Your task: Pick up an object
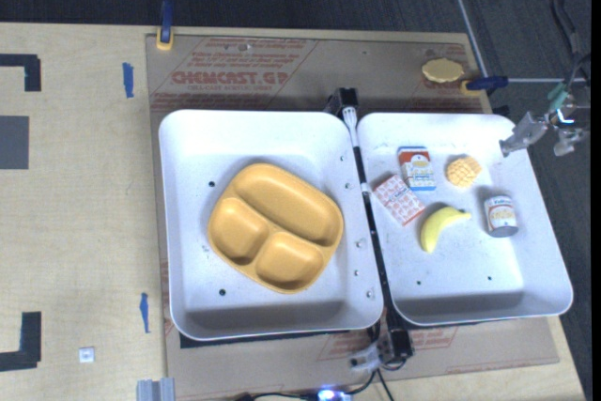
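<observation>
The right bin [549,282] was my landmark. Inside it lay five small things: a yellow banana [439,225] near its middle, a small can [502,215] just right of the banana, a round waffle-like biscuit [462,170] above it, a little carton [415,168] left of the biscuit, and a checked red-and-white packet [398,199] at the bin's left side, touching the carton's lower corner. The gripper [526,132] hung over the bin's upper right corner, up and to the right of the biscuit and well apart from the banana. I could not tell whether its jaws were spread or pressed together; nothing showed between them. Left of this bin sat the left bin [188,146], which held a yellow divided tray [273,226]. Both stood on the counter [75,230].
</observation>
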`<action>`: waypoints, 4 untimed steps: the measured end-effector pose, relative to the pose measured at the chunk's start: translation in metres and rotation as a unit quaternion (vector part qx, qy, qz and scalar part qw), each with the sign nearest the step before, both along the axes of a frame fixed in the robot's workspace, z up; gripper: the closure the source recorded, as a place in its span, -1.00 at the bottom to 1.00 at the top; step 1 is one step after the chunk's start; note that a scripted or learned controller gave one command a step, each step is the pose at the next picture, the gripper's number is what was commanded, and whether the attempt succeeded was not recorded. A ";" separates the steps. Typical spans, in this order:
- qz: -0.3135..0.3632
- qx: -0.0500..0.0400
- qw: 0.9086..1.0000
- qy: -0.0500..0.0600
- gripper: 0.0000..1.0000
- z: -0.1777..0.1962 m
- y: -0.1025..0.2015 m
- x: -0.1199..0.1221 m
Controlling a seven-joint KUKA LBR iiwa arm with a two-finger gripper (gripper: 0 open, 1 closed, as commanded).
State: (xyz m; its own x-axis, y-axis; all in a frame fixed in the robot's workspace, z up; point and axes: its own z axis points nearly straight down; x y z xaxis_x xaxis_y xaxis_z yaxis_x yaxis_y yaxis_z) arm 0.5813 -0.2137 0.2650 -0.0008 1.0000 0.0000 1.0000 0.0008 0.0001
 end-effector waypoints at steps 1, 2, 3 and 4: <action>0.000 0.000 1.000 0.000 -1.00 -0.155 0.022 -0.004; -0.001 0.000 1.000 0.000 -1.00 -0.179 0.025 -0.099; -0.001 -0.002 1.000 -0.004 1.00 -0.168 0.025 -0.096; 0.001 0.000 1.000 -0.002 1.00 -0.121 0.120 -0.071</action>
State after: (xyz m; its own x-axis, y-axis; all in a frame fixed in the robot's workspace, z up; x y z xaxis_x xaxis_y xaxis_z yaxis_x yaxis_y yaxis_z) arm 0.5099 -0.0938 0.1439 -0.0018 1.0000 -0.0002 1.0000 0.0018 0.0033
